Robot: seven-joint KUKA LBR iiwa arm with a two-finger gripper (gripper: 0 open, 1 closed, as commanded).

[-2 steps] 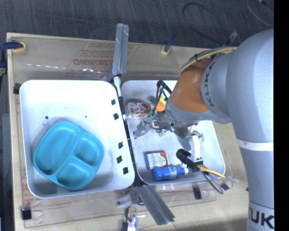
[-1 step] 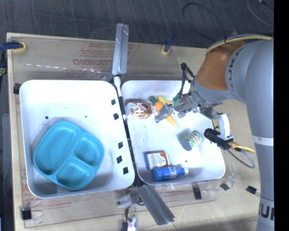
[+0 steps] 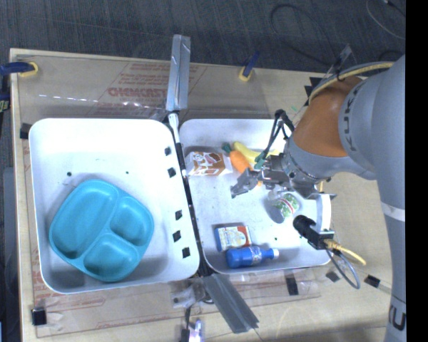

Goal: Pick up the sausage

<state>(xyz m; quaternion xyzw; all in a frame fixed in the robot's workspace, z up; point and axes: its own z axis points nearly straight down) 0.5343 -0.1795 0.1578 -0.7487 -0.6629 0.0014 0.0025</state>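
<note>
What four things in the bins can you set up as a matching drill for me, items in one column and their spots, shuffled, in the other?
Items:
1. blue divided plate
2. blue bottle
3. carrot
4. bread packet

Places:
A. near edge of the right bin, lying on its side
B. far part of the right bin, against the divider
C. left bin
D. far part of the right bin, beside the banana

Pairs: 1-C, 2-A, 3-D, 4-B
</note>
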